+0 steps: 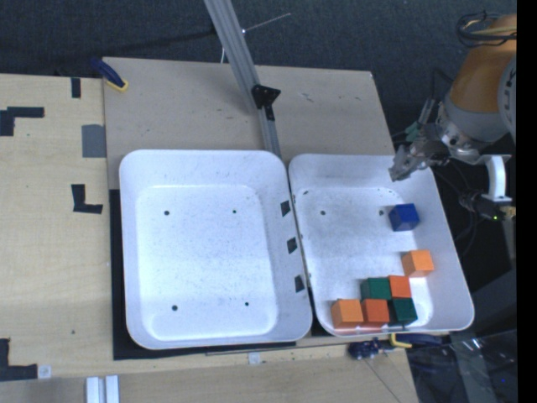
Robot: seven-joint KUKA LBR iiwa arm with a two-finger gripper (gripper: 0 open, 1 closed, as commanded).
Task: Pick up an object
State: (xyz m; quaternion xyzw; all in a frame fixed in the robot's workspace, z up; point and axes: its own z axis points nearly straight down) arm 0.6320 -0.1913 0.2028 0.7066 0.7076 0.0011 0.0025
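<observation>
Plainly we are at the approach step: nothing has been picked up, and every block lies in the right bin (369, 175). Our gripper (405, 164) hangs over that bin's rim at about one o'clock, with the arm (480, 82) reaching in from three o'clock. The jaws are too small and blurred for us to tell whether they are released or clenched, so we will not guess; nothing shows between them, and they touch no block that we can make out.

The blue block (404, 217) sits alone, just at six o'clock from the gripper and well apart from the others, so we judge it the easiest target. An orange block (417, 263) lies further toward six o'clock by the bin's side wall, and a tight cluster (376, 300) of orange and green blocks fills the corner near five o'clock.

The next move, as we see it, calls for shifting toward the blue block, centring above it, and descending squarely so the jaws straddle it rather than nudge it aside. The left bin (205, 242) plays no part.
</observation>
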